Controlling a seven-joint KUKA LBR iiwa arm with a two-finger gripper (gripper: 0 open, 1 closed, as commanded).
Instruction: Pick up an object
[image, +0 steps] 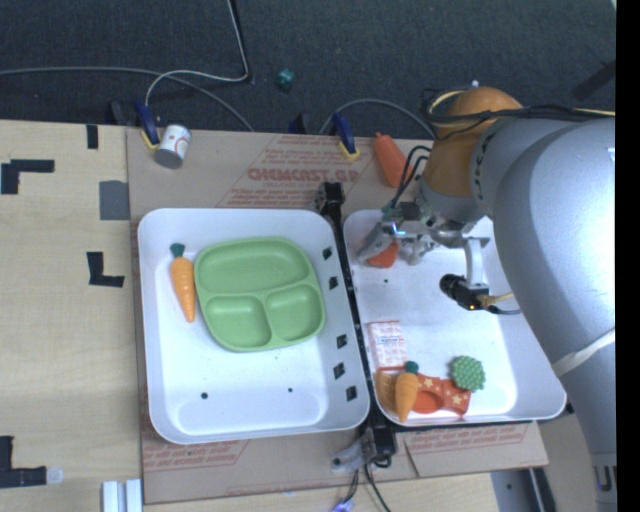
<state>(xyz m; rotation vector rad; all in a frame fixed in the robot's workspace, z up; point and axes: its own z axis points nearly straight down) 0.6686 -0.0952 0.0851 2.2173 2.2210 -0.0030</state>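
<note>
My gripper (393, 243) is low in the far left corner of the right bin (445, 330), under the orange-banded wrist. A small orange-red piece (381, 258) lies right at the gripper's tip, partly hidden by it, and I cannot make out whether it is held. Near the front of the same bin lie a toy carrot (405, 391), a red flat piece (443, 394), a green round knobbly piece (467, 373) and a white printed packet (386, 343). In the left bin (152, 310), an orange carrot (183, 284) lies beside a green divided plate (262, 293).
The black divider (345, 300) runs between the bins. An orange carrot-like piece (389, 160) lies on the cardboard behind the right bin. A white cylinder (173, 144) and blue clips (150, 125) sit at the back left. The grey arm covers the right bin's right side.
</note>
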